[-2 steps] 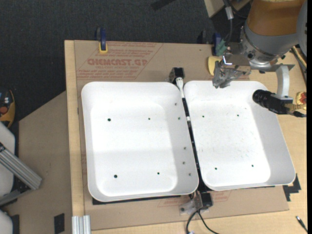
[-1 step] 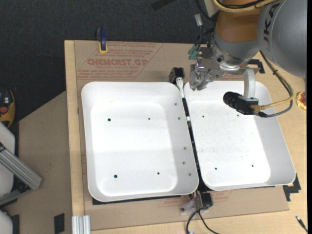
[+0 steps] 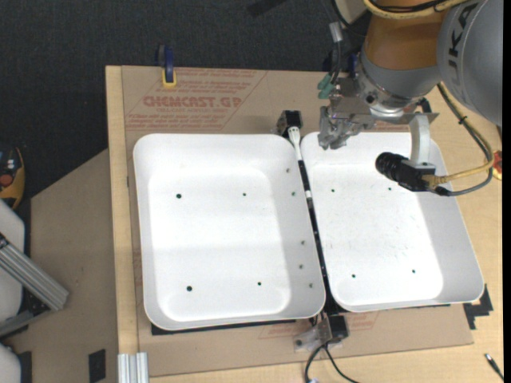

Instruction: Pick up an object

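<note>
My gripper (image 3: pixel 334 136) hangs over the far left corner of the right white bin (image 3: pixel 447 238), close to the divide between the two bins. Above it are the grey wrist and the orange band of the arm (image 3: pixel 403 22). A black cylindrical part (image 3: pixel 397 170) on a white bracket sticks out to the right of the gripper, over the right bin's far half. The gripper's tip is small and dark against the bin's rim.
The left white bin (image 3: pixel 160 238) lies beside the right one on a cardboard sheet (image 3: pixel 200 98). A blue clamp (image 3: pixel 168 61) holds the sheet's far edge. Black clips (image 3: pixel 288 122) sit where the bins meet; cables (image 3: pixel 467 174) trail off to the right.
</note>
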You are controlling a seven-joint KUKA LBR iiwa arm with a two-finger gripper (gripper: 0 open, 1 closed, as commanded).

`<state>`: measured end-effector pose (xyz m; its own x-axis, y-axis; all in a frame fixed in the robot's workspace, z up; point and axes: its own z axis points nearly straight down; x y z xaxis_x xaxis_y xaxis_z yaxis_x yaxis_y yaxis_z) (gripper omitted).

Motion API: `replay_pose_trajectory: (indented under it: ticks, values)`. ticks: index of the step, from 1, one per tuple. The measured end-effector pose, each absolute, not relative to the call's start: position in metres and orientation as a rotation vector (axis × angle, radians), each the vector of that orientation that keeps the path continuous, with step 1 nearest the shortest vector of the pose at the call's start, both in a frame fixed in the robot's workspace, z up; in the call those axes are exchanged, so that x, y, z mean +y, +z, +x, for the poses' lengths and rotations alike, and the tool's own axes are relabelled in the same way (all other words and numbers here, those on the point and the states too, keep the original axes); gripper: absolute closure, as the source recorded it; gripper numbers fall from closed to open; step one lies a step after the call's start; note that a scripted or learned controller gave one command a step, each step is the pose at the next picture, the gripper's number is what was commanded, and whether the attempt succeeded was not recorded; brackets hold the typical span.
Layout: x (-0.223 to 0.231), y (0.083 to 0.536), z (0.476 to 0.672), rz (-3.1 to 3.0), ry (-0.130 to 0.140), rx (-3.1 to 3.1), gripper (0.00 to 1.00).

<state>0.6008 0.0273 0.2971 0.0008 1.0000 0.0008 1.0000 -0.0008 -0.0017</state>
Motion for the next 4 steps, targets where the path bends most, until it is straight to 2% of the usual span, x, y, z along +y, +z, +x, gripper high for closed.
replay_pose_trajectory:
  ticks: [2, 3, 4]
  values:
    - [0.045, 0.312, 0.583, -2.218, 0.002, -2.222, 1.00]
    - [0.053, 0.360, 0.543, -2.221, -0.006, -2.225, 1.00]
    - [0.097, 0.262, 0.594, -2.213, 0.009, -2.222, 1.00]
